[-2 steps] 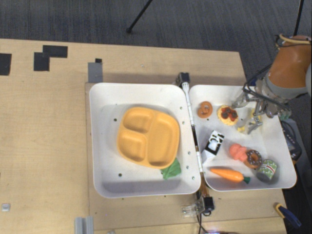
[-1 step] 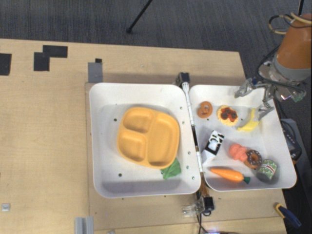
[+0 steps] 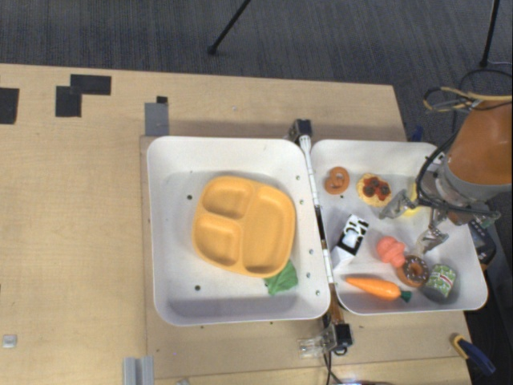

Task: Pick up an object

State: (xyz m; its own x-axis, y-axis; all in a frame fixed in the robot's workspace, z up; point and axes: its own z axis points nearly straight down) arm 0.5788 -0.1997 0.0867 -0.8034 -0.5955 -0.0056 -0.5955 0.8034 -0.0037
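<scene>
Orange-banded arm [image 3: 481,155] is over the right bin [image 3: 473,295], gripper [image 3: 434,237] hanging above the clutter; you've got two metal fingers visible with nothing between them, spread narrow by my read, so no grasp yet. Candidates all sit in that bin: pink toy [image 3: 391,251] just left of the fingertips, chocolate donut [image 3: 414,270] right below them, green-labelled can [image 3: 439,281] beside it, carrot [image 3: 374,287] along the front wall, black-and-white bottle [image 3: 350,238], small donut [image 3: 337,180], mini pizza [image 3: 374,188]. Pose suggests it's lining up on the pink toy or the donut. Left bin [image 3: 172,295] holds a yellow divided tray [image 3: 243,224] partly covering a green leaf [image 3: 282,279]. Something yellow and grey near [image 3: 403,204] is partly hidden by the wrist; can't identify it.
</scene>
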